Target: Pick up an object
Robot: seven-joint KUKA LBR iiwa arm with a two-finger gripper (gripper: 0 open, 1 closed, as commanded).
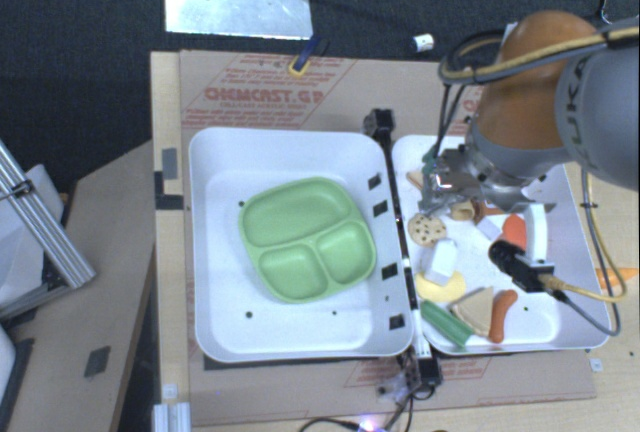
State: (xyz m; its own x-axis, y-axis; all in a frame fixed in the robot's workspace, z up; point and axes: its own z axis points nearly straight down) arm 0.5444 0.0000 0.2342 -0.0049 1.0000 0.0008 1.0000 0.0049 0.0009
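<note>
I am inspecting the bench from the overhead camera, taking the green divided tray (305,240) as my reference. It is lying alone in the left bin (215,320), untouched.

Across the bin divider from the tray, the right bin (560,330) is holding the candidate objects: a speckled cookie (427,229) nearest the tray's right edge, a white block (441,259) just below it, a yellow piece (436,288) and a green stick (447,323) further down, a sandwich wedge (474,309), a red sausage (501,313) and an orange carrot-like piece (514,230) beyond them.

The gripper (441,188) is hanging over the upper part of the right bin, above the cookie and level with the tray's top edge. The wrist is masking the fingertips, so I cannot tell whether the fingers are apart or together, and I am seeing nothing held between them.

My judgement: the task is not yet accomplished. Every object I can make out is resting on the bin floor. A secure grasp and a lift are both remaining, with the cookie looking the nearest target.
</note>
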